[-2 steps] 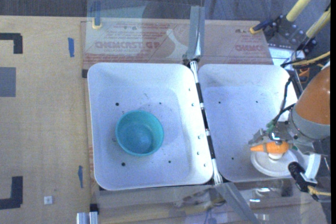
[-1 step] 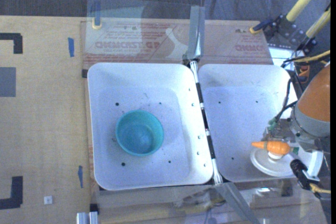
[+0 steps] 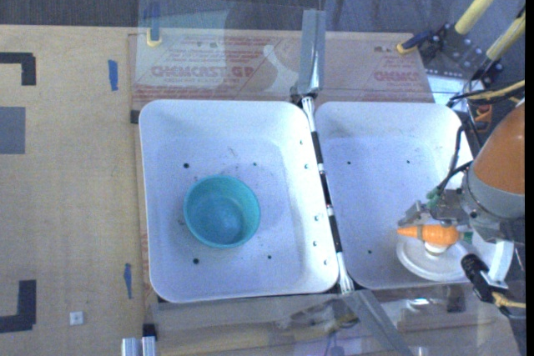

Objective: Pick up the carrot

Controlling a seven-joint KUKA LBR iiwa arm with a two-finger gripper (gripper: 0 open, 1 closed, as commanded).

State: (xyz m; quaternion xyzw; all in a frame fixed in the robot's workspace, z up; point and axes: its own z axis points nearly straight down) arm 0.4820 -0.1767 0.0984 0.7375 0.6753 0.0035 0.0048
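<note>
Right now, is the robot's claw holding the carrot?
Gripper: right over the carrot on the white plate; whether it grips it cannot be told.

The tan wooden tabletop point(image 3: 67, 179) carries two shallow white bins side by side: the left bin point(image 3: 167, 137) and, touching its right edge, the right bin point(image 3: 375, 137). Left of the left bin, black angle marks point(image 3: 21, 67) and short blue tape strips point(image 3: 113, 75) lie on the tabletop. Just behind the left bin sits a printed cardboard sheet point(image 3: 209, 62).

small orange carrot point(image 3: 427, 234), lying sideways, over a white disc, right bin's near-right corner
</note>
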